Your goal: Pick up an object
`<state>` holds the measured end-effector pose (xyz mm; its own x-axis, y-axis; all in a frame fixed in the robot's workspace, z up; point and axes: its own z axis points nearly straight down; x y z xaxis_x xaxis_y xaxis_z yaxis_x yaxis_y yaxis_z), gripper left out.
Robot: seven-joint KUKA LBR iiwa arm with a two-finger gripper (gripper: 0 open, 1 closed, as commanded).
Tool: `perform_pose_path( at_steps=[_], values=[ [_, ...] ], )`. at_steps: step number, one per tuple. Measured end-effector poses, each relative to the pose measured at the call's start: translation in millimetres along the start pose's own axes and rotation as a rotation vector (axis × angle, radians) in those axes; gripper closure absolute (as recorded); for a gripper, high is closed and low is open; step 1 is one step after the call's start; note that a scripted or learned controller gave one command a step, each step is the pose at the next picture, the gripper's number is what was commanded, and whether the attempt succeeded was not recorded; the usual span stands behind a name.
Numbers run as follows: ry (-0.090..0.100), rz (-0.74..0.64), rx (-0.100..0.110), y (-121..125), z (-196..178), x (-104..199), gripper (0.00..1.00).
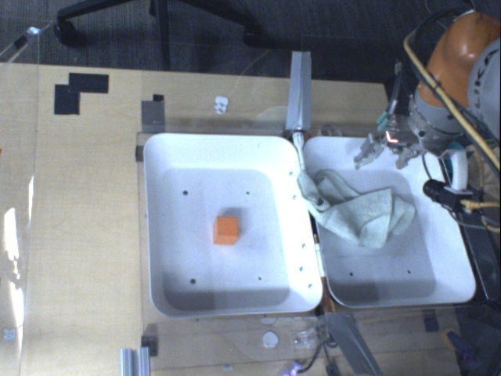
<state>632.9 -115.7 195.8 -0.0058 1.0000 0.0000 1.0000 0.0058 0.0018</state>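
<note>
Soft crumpled cloth, smooth white plastic bins, matt wooden bench.

A pale wooden bench top spans the lower part of the view, marked with black tape patches near its far left. Beyond its far edge lies dark grey carpet, where the black star-shaped base of an office chair stands.
</note>
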Motion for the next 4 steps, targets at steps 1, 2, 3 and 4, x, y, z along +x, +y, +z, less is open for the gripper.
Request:
perform_pose_path(
  at_steps=[1, 2, 3, 4],
  values=[
    [-0.001, -0.071, -0.008, 38, 108, 25, 0.0],
    [-0.002, -0.072, -0.008, 38, 108, 25, 0.0],
    [0.007, -0.241, 0.001, 37, 108, -4, 0.0],
    [0.0, -0.243, -0.013, 41, 94, -4, 1.0]
  ],
)
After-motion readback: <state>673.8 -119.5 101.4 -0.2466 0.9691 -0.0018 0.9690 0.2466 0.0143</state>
